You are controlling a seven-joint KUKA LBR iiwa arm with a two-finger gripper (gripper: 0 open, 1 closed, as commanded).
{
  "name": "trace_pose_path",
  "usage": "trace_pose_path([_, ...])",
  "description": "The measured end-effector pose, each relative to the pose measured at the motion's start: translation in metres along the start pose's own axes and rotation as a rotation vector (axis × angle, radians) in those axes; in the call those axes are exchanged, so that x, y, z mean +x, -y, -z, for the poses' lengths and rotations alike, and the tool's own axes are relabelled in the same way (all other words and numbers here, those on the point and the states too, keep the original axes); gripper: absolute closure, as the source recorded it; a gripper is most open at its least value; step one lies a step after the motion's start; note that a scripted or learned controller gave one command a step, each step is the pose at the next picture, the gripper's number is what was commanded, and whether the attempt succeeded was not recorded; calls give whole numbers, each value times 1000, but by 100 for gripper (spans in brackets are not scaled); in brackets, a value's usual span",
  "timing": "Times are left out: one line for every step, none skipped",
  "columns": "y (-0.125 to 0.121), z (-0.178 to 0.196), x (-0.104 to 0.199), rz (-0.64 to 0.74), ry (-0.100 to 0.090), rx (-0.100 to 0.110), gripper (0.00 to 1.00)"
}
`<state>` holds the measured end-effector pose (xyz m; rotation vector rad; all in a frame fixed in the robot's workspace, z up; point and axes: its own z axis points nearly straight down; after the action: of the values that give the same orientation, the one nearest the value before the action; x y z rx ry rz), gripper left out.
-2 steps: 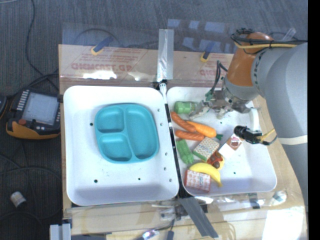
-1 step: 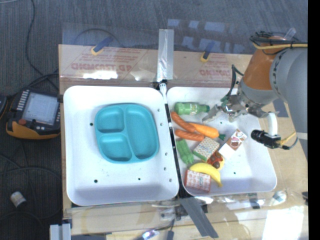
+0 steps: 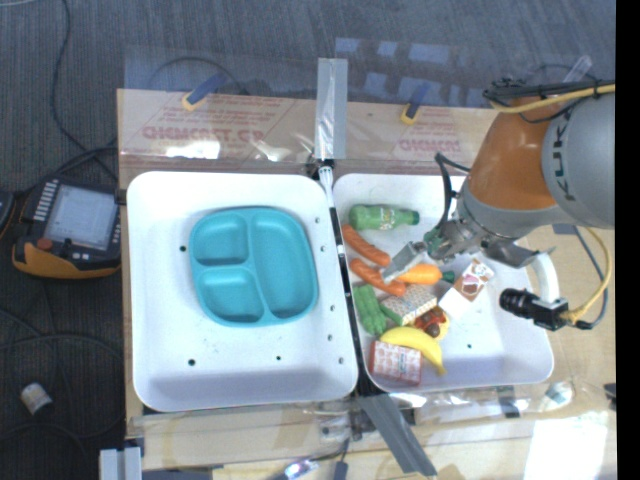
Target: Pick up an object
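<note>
The right bin (image 3: 520,353) holds a pile of toy food. A green bottle (image 3: 383,216) lies at its far side, with orange carrots (image 3: 366,247) just below it. Nearer the front are a green vegetable (image 3: 372,310), a yellow banana (image 3: 415,343) and a red-and-white packet (image 3: 397,364). A small white-and-red box (image 3: 473,281) lies to the right of the pile. My gripper (image 3: 408,258) reaches in from the right and sits low over the carrots, beside an orange piece (image 3: 425,275). I see nothing lifted in it.
The left bin (image 3: 160,358) holds a blue divided plate (image 3: 252,265). A ridge (image 3: 340,268) separates the two bins. The arm's orange band (image 3: 510,168) hangs over the right bin's far right corner. A black handheld unit (image 3: 70,230) lies left of the bench.
</note>
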<state>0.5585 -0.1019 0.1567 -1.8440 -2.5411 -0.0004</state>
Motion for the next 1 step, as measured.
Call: trace_pose_path([8,-66,-42,72,5,-8,0])
